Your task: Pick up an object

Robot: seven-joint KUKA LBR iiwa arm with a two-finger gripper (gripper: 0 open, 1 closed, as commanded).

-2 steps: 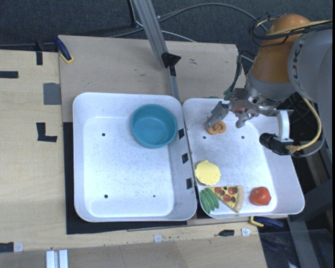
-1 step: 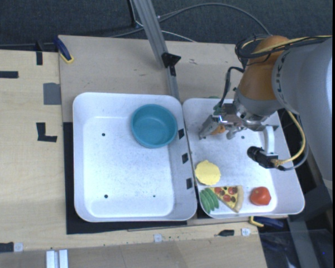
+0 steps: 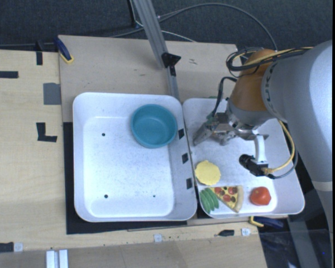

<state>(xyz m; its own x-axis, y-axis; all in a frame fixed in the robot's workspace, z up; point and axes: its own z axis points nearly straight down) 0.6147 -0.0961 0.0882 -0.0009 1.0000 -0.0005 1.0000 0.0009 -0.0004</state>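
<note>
My claw [image 3: 204,134] hanging low in the right white bin [image 3: 287,197], its metal fingers spread with nothing between them, round yellow toy [image 3: 207,173] just below, pizza slice [image 3: 230,196], green pods [image 3: 209,200], red tomato [image 3: 260,196] along the near edge, teal round bowl [image 3: 153,125] in the left bin [image 3: 95,172].

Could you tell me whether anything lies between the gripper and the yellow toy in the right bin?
Nothing visible does. The gripper hangs over bare bin floor in the right bin, and the yellow toy sits just nearer the camera, uncovered.
</note>
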